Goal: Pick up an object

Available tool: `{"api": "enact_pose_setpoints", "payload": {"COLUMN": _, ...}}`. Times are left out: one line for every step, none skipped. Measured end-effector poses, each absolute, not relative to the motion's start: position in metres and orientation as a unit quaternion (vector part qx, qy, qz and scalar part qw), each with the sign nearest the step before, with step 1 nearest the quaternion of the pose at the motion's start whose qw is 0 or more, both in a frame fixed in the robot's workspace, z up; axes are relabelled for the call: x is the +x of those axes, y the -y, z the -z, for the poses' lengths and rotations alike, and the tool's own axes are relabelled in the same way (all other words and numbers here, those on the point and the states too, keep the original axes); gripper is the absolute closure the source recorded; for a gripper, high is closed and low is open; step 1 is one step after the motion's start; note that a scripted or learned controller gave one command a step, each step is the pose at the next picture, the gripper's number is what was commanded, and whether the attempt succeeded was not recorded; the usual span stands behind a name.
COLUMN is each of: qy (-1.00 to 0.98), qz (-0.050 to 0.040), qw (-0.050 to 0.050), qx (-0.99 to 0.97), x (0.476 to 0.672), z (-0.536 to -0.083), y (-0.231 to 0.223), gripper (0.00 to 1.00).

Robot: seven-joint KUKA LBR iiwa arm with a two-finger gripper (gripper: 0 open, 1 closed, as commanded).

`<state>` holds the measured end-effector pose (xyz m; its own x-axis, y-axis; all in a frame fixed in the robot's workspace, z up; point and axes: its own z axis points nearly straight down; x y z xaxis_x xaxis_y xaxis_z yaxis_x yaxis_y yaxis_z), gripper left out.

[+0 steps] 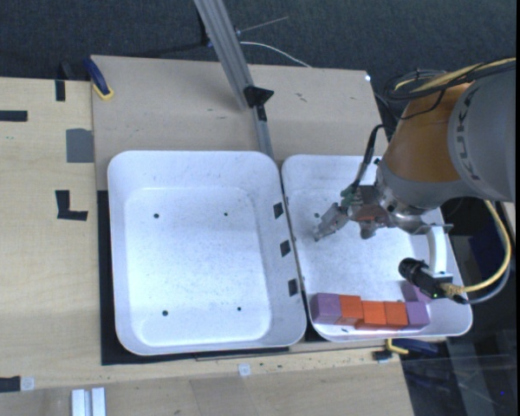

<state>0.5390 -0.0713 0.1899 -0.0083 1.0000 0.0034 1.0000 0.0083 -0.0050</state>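
The tool hangs over the bare upper floor of the right bin; finger state cannot be determined, and nothing is visibly held. The blocks lie along the near wall, well apart. Approach step: next, travel toward them and descend.

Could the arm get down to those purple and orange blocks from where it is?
Probably yes: the blocks lie uncovered along the right bin's near edge, with the gripper over that same bin.
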Motion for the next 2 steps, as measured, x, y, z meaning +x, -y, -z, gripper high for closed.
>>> {"api": "enact_pose_setpoints", "payload": {"qy": 0.711, "qz": 0.0013, "qw": 0.001, "qx": -0.703, "x": 0.580, "z": -0.195, "y": -0.003, "gripper": 0.00}}
{"api": "enact_pose_setpoints", "payload": {"qy": 0.710, "qz": 0.0020, "qw": 0.000, "qx": -0.705, "x": 0.532, "z": -0.262, "y": -0.043, "gripper": 0.00}}
